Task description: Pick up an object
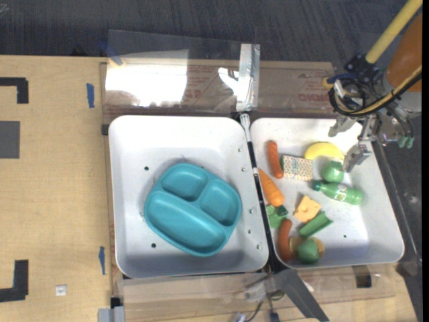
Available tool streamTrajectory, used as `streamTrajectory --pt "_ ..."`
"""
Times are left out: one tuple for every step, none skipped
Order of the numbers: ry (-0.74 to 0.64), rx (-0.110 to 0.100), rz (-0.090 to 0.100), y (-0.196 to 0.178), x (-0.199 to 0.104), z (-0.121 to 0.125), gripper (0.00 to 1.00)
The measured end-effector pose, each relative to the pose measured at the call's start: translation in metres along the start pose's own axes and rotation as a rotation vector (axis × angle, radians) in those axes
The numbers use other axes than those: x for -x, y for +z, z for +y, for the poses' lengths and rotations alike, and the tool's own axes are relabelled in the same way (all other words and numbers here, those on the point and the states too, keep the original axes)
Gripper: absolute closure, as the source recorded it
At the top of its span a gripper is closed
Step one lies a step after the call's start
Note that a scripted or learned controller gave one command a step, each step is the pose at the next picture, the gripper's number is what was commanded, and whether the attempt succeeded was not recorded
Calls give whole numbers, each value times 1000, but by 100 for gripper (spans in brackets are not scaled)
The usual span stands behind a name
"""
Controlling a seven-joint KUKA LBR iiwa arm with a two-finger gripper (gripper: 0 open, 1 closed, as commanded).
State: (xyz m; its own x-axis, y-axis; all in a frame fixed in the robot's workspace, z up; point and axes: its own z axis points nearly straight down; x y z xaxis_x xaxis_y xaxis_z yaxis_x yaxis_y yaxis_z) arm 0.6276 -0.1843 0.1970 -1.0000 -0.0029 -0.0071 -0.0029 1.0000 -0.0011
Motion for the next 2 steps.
streamTrajectory --pt "-33 -3 -7 107 16 -40 0" --pt "83 2 2 107 -39 27 0"
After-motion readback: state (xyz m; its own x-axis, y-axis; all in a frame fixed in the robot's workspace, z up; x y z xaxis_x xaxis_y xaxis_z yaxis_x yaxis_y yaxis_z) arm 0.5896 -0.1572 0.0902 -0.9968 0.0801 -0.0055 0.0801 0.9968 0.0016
